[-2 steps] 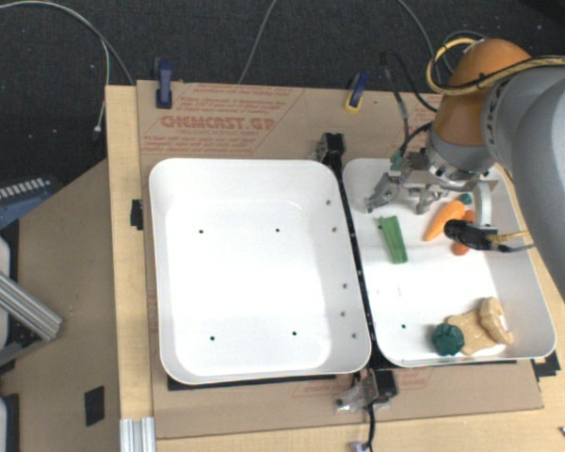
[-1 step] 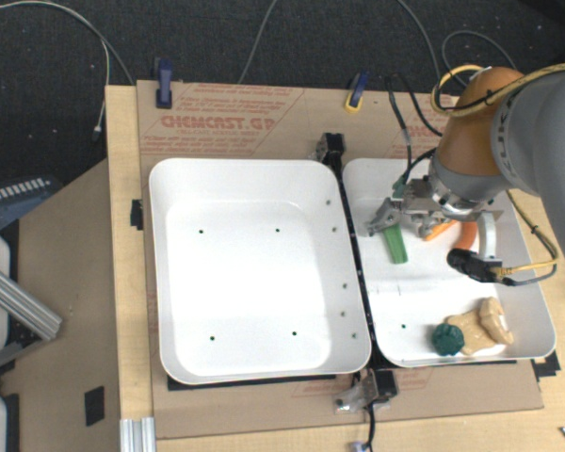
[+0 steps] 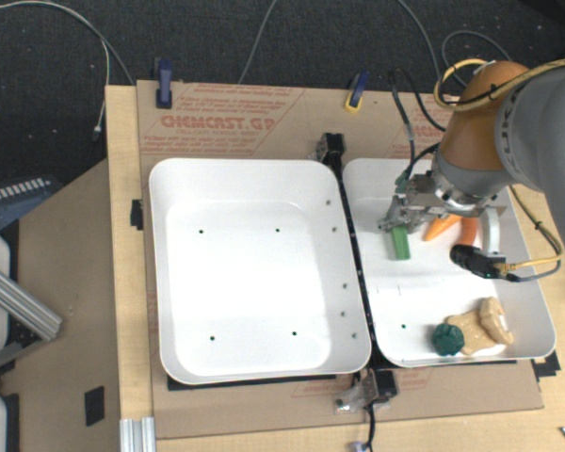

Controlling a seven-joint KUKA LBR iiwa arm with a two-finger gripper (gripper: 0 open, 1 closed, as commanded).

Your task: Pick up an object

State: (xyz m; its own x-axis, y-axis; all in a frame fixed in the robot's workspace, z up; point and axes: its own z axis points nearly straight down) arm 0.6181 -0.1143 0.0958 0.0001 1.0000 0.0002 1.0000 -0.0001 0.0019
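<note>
My gripper (image 3: 406, 217) hangs over the upper part of the right bin (image 3: 388, 345), with the grey arm and its orange band reaching in from the right. A small green block (image 3: 400, 244) lies on the bin floor just below the gripper tip, touching or nearly touching it. An orange carrot-like piece (image 3: 441, 226) lies right beside the gripper, partly hidden under the wrist. In the bin's near right corner rest a tan lumpy object (image 3: 487, 325) and a dark teal round object (image 3: 447, 338), side by side.
The left bin (image 3: 254, 281) stands beside the right one, and their rims meet along a black divider (image 3: 350, 252). A black and yellow cable end (image 3: 485, 263) hangs from the arm over the right bin. Cables loop over the dark floor behind the bench.
</note>
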